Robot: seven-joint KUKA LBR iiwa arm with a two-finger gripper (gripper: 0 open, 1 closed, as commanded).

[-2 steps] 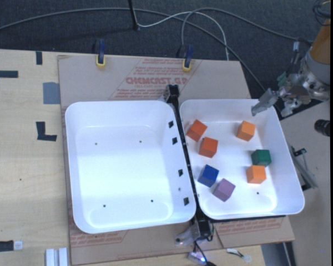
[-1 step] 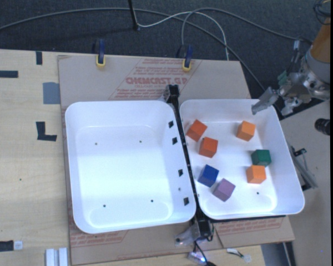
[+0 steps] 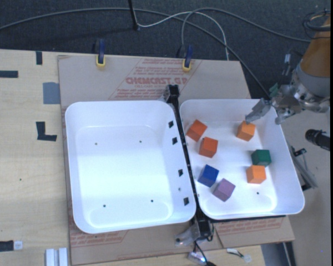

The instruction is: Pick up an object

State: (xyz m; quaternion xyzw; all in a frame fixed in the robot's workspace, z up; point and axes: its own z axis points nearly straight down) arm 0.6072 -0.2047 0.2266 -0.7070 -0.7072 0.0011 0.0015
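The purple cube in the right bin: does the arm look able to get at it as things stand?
Probably yes. The purple cube is open from above, though the blue cube sits very close beside it, which may crowd the gripper.

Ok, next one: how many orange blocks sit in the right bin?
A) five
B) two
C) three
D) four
D: the right bin holds four orange blocks, at and, alongside one green block, one blue block and one purple block.
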